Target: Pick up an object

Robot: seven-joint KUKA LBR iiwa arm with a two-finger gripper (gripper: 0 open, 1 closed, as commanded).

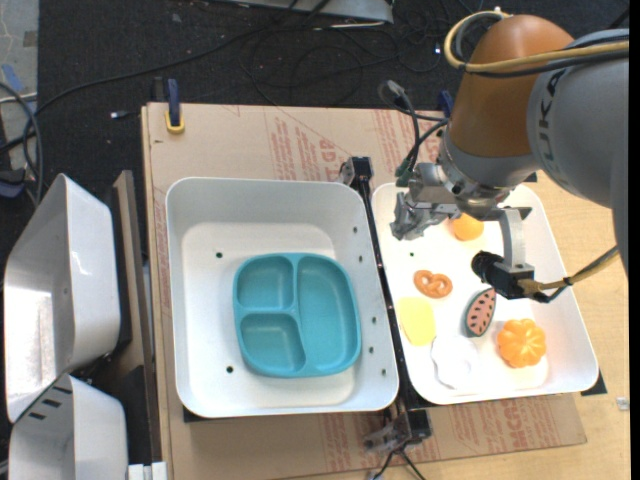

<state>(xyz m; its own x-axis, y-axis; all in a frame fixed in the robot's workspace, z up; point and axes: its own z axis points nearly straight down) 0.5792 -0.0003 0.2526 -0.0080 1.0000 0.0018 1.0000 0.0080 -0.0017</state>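
The gripper (412, 218) hangs over the far-left corner of the right bin (575, 368); whether it is spread or pressed together cannot be told. No object is lifted. The pretzel (433, 284), pumpkin (521, 342) and watermelon slice (479, 312) lie on the bin floor. The pick remains undone.

One fixed camera looks down, slanted, on both bins (372, 218).

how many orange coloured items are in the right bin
3: a pretzel mid-bin, a small pumpkin near the front right, and an orange piece partly under the gripper. The arm may hide more.
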